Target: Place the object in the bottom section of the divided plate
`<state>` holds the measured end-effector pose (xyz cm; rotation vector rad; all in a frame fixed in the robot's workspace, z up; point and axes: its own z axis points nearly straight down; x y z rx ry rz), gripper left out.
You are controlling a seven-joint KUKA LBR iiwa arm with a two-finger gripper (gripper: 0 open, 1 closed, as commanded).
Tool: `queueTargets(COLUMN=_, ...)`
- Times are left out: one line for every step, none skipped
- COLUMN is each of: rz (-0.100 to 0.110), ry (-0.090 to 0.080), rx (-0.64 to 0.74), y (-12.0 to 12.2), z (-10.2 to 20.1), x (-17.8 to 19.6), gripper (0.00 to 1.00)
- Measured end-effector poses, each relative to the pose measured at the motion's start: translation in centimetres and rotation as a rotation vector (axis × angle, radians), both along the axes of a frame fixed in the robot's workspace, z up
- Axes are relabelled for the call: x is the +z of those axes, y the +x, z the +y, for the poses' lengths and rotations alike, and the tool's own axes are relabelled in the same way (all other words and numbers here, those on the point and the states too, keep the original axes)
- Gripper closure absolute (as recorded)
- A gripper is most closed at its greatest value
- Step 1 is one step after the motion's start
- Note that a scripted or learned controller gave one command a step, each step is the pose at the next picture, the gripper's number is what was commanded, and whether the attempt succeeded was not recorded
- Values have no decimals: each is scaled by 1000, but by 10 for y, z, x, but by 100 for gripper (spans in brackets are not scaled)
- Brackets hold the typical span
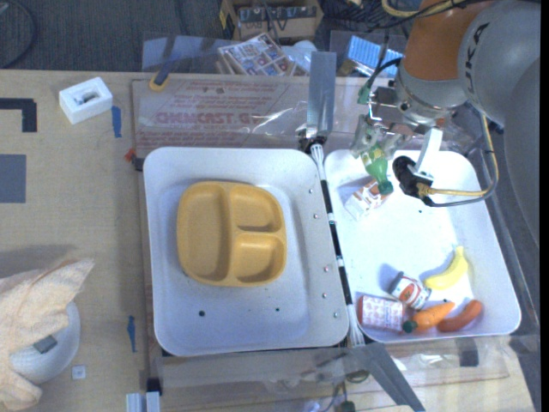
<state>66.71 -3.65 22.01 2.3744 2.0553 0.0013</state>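
Over right bin's top-left corner: arm w/ jaws (378,155) down low, green object (380,168) at the tips.
Jaws look pinched on the green object, which sits between the fingers just above the bin floor; a small white-and-red box (367,198) lies just below it. Divided plate (231,232), yellow, sits in the left bin (171,299) w/ all sections bare, well apart from the object. Right bin (489,256) front corner has a banana (450,270), a small can (411,292), a red packet (382,312), a carrot (429,317) & a sausage-like piece (464,315), all close together. Cloth (39,294) on the table (69,196) at left edge.
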Motion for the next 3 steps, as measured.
queueTargets(rz=4, ry=1, rx=-58, y=-31, z=76, x=-36, gripper=100)
queueTargets(rz=4, ry=1, rx=262, y=-73, z=139, x=-14, gripper=100)
queueTargets(rz=3, ry=1, rx=261, y=-73, z=139, x=-14, gripper=0)
